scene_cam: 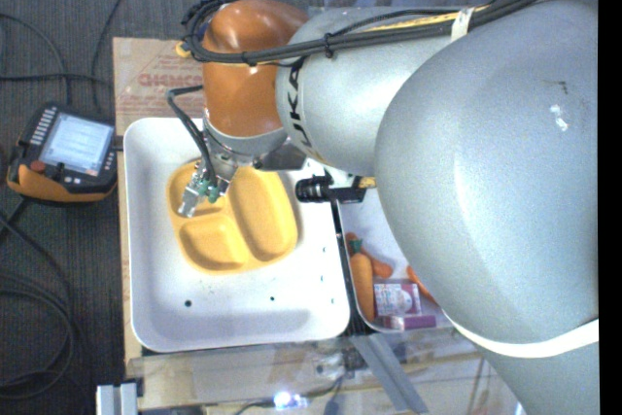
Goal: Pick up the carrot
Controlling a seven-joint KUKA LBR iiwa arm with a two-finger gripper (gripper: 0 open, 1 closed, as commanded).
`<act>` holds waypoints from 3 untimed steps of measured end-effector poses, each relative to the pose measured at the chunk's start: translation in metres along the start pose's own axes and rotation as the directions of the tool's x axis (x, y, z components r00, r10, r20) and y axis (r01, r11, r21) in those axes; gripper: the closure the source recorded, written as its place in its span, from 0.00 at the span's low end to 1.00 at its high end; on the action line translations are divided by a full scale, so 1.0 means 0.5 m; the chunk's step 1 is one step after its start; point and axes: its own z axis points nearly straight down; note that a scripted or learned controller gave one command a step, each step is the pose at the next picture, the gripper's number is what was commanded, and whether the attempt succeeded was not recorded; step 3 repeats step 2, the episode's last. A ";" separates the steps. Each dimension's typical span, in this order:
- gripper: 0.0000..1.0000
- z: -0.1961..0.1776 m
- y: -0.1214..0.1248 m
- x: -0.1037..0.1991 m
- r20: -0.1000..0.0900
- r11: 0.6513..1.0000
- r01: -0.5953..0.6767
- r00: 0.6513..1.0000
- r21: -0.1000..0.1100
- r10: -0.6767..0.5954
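So my gripper [201, 190] is down in the left bin [155, 306], right over a yellow mitt-like thing [243, 224] lying there. Can't tell how the business end stands, it's too small and cluttered against the yellow. Problem is, the carrot [362, 279] is over in the right bin [362, 318], lying lengthwise near its left wall, just beside a small box with a pink label [397, 299]. The arm's bulk covers most of that bin. I'd guess the program picked the wrong target, so nothing is done yet. It'll need to swing over the divider.
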 end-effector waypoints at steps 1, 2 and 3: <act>1.00 0.152 -0.070 0.137 0.012 1.000 0.012 1.000 -0.007 -0.012; 1.00 -0.014 -0.109 0.165 0.000 0.888 -0.459 0.888 0.003 0.459; 1.00 -0.014 -0.109 0.165 0.000 0.888 -0.459 0.888 0.003 0.459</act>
